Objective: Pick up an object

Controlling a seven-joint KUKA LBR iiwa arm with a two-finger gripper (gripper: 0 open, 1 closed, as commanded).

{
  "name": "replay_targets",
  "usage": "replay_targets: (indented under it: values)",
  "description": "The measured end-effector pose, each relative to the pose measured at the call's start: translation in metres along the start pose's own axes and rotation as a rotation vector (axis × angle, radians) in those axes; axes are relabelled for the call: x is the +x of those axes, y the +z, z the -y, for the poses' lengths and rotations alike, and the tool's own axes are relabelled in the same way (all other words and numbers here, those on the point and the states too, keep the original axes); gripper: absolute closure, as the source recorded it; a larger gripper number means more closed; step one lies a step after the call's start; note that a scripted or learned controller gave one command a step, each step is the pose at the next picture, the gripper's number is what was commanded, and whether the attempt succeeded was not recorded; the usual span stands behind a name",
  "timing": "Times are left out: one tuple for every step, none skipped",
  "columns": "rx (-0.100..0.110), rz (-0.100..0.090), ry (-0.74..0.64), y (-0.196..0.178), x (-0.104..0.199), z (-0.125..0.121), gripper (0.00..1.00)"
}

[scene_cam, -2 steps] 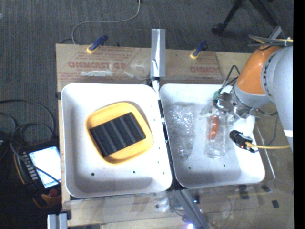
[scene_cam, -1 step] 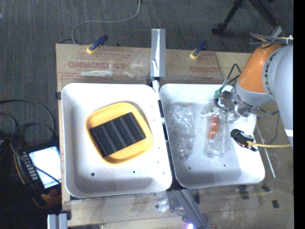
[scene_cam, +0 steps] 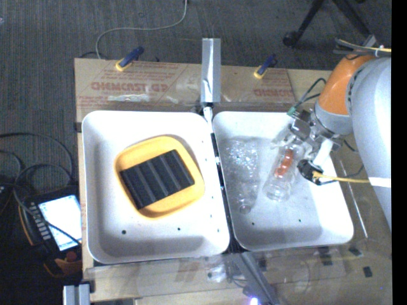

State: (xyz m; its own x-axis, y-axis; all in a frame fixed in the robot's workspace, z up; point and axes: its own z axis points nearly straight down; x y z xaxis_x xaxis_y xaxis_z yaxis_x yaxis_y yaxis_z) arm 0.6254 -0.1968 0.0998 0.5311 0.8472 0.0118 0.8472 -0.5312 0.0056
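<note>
Counting bins: two shallow white plastic bins, left (scene_cam: 95, 189) and right (scene_cam: 331, 224)
Left bin: one yellow tray with black ribbed insert (scene_cam: 159, 176)
Right bin: two clear plastic bottles, one crinkled (scene_cam: 241, 167), one orange-labelled (scene_cam: 283, 170)
Hand (scene_cam: 304, 146): over orange-labelled bottle; grip cannot be told

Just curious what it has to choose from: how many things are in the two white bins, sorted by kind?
Yellow plastic tray with a black ribbed insert, left bin: 1
Clear plastic bottles, right bin: 2 (one plain, one with an orange label)
Total: 3
</note>
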Motion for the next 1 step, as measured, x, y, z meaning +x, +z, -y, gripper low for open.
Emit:
replay_targets:
  values:
    - [0.017,0.018,-0.232,-0.0758,0.0781,0.0004,1.00]
